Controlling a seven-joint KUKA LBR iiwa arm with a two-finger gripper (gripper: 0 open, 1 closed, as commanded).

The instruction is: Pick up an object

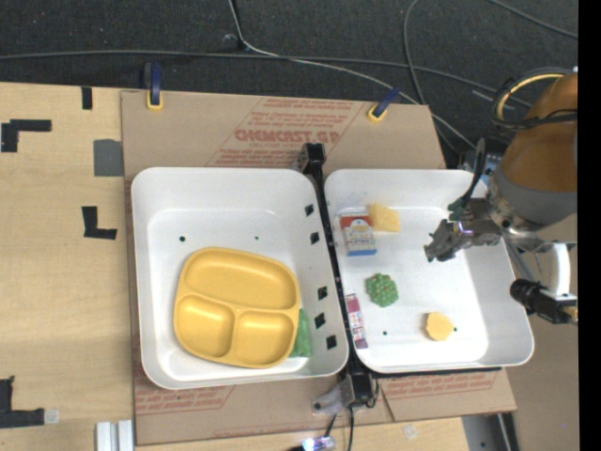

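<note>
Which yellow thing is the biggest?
The yellow tray in the left bin. It has three compartments and far outsizes the yellow block and the round yellow piece in the right bin.

Lab bench: clamped cardboard, cables.

The bench is a pale wooden top marked with short black tape strips. A brown cardboard sheet with red printing lies flat on it, held at its far edge by two yellow-and-blue clamps. Two shallow white plastic bins rest on the cardboard, touching along a black divider. The right bin lies directly under the jaws of the dark two-finger gripper; the left bin sits well to the left of the jaws.
</note>
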